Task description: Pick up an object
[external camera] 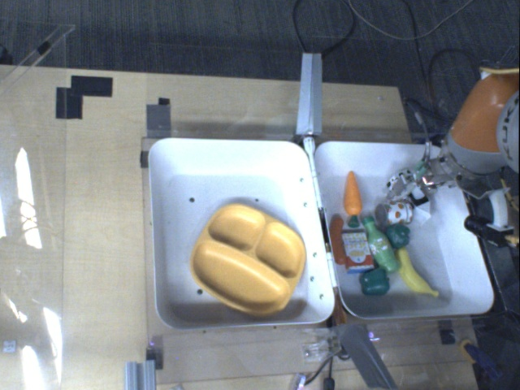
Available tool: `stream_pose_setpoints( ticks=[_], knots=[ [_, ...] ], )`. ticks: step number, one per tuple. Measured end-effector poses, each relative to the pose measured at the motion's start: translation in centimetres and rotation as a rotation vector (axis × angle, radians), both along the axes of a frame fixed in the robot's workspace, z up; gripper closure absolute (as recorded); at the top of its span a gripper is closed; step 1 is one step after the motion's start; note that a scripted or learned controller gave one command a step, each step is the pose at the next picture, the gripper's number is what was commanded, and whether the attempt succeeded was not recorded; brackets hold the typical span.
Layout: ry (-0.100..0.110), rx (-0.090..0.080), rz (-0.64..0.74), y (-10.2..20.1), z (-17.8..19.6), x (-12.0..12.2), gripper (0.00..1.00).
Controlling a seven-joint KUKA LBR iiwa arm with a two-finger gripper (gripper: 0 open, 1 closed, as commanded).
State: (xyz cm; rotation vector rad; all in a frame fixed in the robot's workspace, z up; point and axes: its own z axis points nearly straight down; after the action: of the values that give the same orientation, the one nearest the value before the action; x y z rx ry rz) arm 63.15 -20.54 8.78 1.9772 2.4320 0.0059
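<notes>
- My arm [487, 124] comes in from the right edge, orange band showing at upper right, grey wrist below it.
- Wrist angles down and leftward.
- Gripper [404, 187] sits low, fingers pointing left; finger detail too cluttered for me to read.

Two bins sit side by side on the bench [97, 242], with a large loaf-shaped object [248, 257] lying in the left bin [175, 177], toward its near side. In the right bin [463, 287], a carrot [352, 193] lies toward the far side, a ketchup packet [357, 249] just in front of it, a pepper [374, 281] nearer still, and a banana [415, 275] to the pepper's right. The gripper [410, 187] hangs over the right bin, right of the carrot, above a small round toy [397, 213]
</notes>
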Motion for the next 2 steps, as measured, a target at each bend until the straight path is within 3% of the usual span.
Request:
stream_pose_setpoints(
  ticks=[1, 2],
  knots=[
    [-0.001, 0.0, -0.092, 0.1, 5.6, 2.3, 0.0],
    [0.0, 0.001, -0.056, 0.1, 0.0, -1.4, 0.0]
  ],
)
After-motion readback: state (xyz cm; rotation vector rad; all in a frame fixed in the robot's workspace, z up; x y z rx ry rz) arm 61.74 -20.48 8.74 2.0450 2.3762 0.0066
